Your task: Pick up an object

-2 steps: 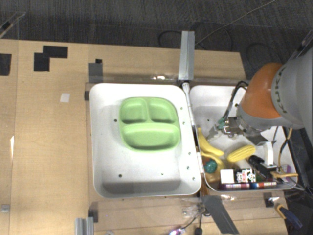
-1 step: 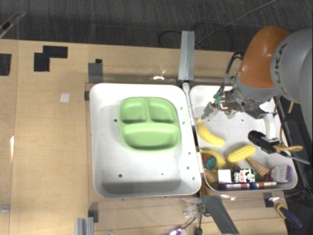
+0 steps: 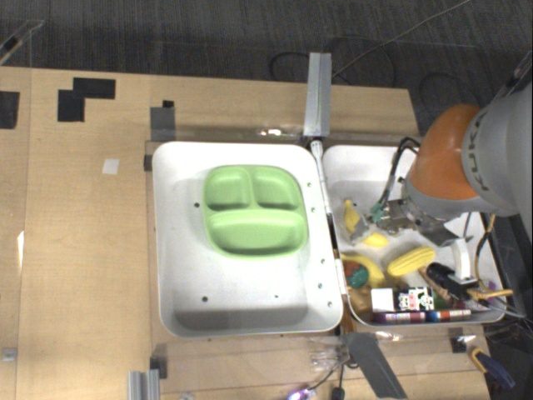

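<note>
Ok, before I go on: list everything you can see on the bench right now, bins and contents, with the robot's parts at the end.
left bin: 1, white, left half of the bench
divided plate: 1, light green, three compartments, lying in the left bin
right bin: 1, white, beside the left bin
corn cob: 1, yellow, middle of the right bin
small yellow pieces: 2, near the right bin's left wall and centre
banana-like toy: 1, yellow with a red end, lower left of the right bin
mixed small items: several, white, black and red, along the right bin's front wall; too small to name
metal post: 1, grey, behind the bins' join
arm: 1, grey with orange band, entering from the right
end effector: 1, low inside the right bin
</note>
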